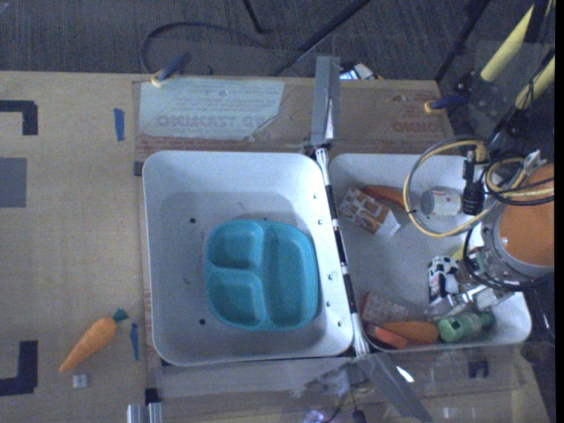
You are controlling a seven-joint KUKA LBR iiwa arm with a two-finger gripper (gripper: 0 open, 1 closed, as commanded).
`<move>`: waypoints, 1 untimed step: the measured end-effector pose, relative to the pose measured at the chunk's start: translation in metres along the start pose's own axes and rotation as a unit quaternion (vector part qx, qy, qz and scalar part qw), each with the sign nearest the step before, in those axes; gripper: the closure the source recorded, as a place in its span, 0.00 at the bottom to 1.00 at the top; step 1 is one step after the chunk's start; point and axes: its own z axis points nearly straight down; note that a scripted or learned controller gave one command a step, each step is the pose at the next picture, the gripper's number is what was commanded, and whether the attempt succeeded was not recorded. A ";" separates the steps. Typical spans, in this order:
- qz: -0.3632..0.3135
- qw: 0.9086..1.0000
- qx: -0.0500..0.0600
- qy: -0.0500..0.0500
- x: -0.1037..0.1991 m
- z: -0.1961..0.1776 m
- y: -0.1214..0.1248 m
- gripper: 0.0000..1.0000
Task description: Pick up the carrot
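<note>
An orange carrot (411, 331) lies along the front wall of the right bin (401, 167). Partly tucked behind a small carton (366, 210) near that bin's back is a second orange piece (384, 192). A third carrot with a green top (88, 343) rests on the bench outside the bins, at the front left. My gripper (455, 305) hangs low over the right bin's front right corner, just right of and slightly above the front carrot. Nothing shows between its fingers.
The left bin (167, 236) holds a blue divided plate (262, 274). In the right bin, a green object (463, 326), a black-and-white toy (442, 276) and a reddish piece (384, 336) crowd the gripper. Yellow cable loops (441, 188) hang over the bin's back right.
</note>
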 end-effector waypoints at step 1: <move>-0.125 0.992 -0.005 0.000 -0.058 -0.016 -0.003 0.00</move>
